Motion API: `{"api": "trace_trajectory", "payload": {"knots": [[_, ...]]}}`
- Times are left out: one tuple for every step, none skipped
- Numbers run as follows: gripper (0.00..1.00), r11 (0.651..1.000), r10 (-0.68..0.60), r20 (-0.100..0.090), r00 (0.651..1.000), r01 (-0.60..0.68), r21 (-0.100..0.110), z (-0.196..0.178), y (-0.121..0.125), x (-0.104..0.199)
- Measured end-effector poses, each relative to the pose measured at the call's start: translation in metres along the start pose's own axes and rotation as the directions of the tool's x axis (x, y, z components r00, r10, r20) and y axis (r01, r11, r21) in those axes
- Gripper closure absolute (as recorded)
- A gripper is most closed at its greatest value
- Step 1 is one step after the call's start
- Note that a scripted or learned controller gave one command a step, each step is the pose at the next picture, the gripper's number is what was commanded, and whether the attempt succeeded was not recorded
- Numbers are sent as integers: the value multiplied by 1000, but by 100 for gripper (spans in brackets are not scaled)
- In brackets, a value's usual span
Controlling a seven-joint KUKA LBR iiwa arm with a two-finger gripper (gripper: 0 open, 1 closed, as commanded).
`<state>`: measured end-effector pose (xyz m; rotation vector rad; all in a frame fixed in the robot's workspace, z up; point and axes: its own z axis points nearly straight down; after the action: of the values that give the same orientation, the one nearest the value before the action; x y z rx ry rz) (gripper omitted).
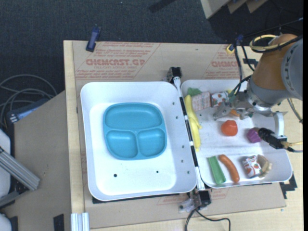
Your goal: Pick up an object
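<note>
Gripper (pixel 230 110) low in right bin (pixel 284 170), state impossible to tell. Red tomato (pixel 229 127) just below, toward the camera; carton (pixel 202 100) to its left.

Hidden and cut-off parts

The arm (pixel 281 71) is being cropped by the right edge; the gripper (pixel 230 110) fingers are being blurred, and the small packet (pixel 255 165) print is being left unreadable.
</note>
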<state>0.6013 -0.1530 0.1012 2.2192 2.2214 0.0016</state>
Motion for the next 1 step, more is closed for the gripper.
{"api": "trace_trajectory", "payload": {"knots": [[0, 1000, 1, -1, 1000, -1, 3, 16, -43, 9]]}}
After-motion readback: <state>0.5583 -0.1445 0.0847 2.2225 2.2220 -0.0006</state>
